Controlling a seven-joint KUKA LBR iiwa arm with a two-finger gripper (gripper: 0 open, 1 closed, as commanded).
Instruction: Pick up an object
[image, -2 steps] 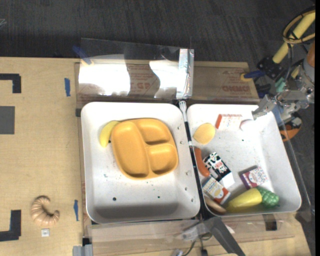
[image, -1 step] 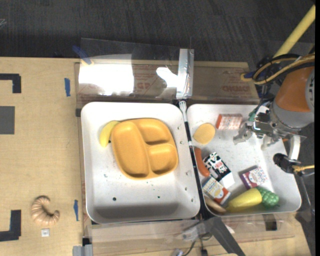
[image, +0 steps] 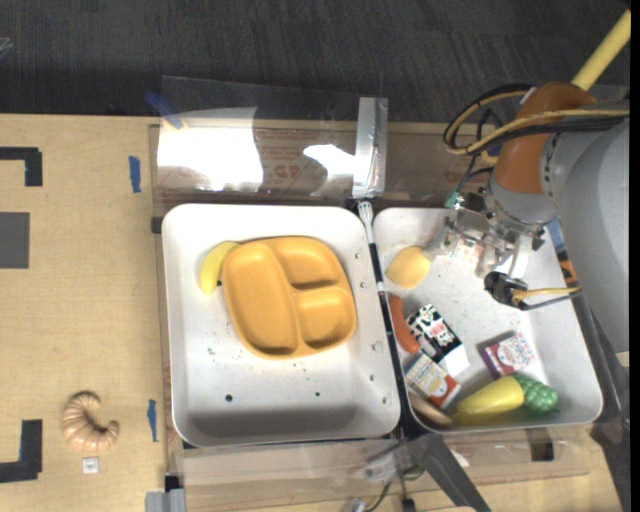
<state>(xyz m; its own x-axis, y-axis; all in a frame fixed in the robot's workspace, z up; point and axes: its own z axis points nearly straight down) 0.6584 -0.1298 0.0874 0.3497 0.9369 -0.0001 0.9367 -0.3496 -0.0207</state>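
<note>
My gripper (image: 478, 243) hangs over the back part of the right bin (image: 575, 345), below the arm's orange band. A pale yellow round object (image: 408, 266) lies just to its left, apart from it. Nearer the front of that bin lie an orange-red sausage shape (image: 402, 320), a black-and-white patterned box (image: 434, 330), a small carton (image: 431, 378), a purple-and-white packet (image: 510, 353) and a yellow corn cob with green leaves (image: 505, 397). I see nothing held in the gripper.
The left bin (image: 190, 330) holds a yellow divided plate (image: 288, 294) with a banana (image: 211, 265) at its left edge. A croissant (image: 90, 420) lies on the bench at the front left. A clear plastic sheet (image: 260, 150) and a metal post (image: 370, 145) stand behind the bins.
</note>
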